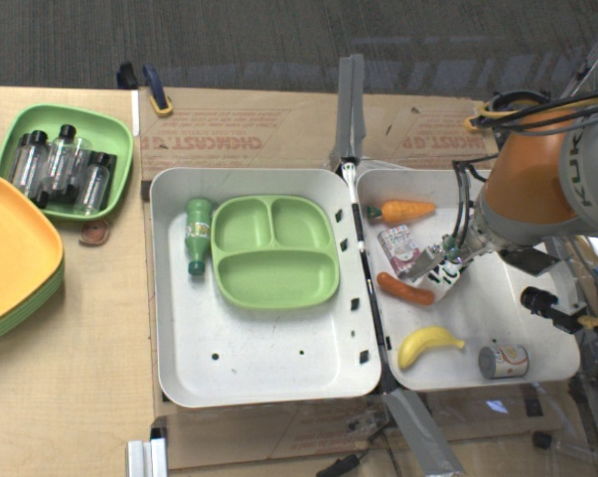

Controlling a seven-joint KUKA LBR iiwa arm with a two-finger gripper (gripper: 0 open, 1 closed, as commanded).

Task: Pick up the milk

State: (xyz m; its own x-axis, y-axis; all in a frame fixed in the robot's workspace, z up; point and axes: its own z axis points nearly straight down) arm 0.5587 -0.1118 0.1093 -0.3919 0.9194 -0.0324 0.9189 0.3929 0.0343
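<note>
Two white bins sit side by side on the bench. The left bin [180, 366] holds a green divided plate [275, 251] and a green bottle [197, 235] lying just beside the plate's left edge. The right bin [547, 371] holds a carrot [406, 210], a sausage [405, 289], a banana [428, 346], a can [503, 360] and what reads as the milk [398, 248], a small pink-and-white carton.

The milk lies in the upper left part of the right bin, between the carrot above and the sausage below, close to the wall shared by the bins. Its long axis runs roughly up and down the view, tilted slightly to the lower right.

The arm reaches in from the right, and the gripper [444, 266] sits low in the right bin, just to the right of the milk and slightly below it, above the sausage's right end. Whether it touches the carton cannot be told, and its state cannot be told either, since the tip is small and cluttered.

Judged from this layout, the milk is not yet lifted. The coming move turns on a short shift to the view's left and slightly up, with the grasp set across the carton's short axis, clear of the sausage.
</note>
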